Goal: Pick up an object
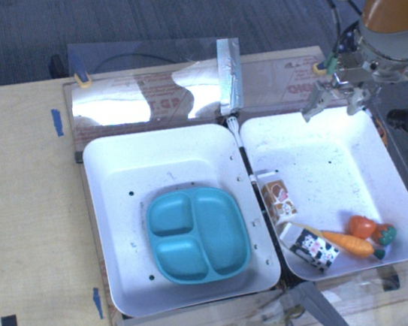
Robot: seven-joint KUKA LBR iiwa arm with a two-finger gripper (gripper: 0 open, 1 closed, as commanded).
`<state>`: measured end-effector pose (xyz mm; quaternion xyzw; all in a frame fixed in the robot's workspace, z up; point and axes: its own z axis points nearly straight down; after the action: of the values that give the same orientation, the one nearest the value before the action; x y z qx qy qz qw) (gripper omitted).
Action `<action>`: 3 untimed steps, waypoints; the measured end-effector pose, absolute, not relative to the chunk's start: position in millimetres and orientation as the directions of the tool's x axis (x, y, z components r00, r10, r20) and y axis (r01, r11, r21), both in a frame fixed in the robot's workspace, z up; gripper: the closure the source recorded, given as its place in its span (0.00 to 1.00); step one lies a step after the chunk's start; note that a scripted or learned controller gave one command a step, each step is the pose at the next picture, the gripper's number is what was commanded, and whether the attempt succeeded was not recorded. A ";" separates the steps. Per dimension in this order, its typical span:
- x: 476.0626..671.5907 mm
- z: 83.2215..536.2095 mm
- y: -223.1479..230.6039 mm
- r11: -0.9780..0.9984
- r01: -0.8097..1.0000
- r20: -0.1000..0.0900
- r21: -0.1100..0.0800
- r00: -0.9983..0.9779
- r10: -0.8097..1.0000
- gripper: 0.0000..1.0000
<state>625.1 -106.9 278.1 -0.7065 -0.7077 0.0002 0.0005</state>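
We judge the toy carrot, lying in the right bin near its front edge, light, rigid and smooth; we grasp it mid-shaft. The end effector hovers above the far rim, open and empty.

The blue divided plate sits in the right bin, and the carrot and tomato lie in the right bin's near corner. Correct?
Not quite. In the camera view the blue divided plate sits in the left bin, not the right bin. The carrot and tomato do lie in the right bin's near corner.
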 end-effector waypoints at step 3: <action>550.3 111.1 -200.4 -0.265 0.964 0.004 0.000 0.265 0.964 0.00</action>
<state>550.3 -200.4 111.1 -0.7954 -0.6061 -0.0015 0.0012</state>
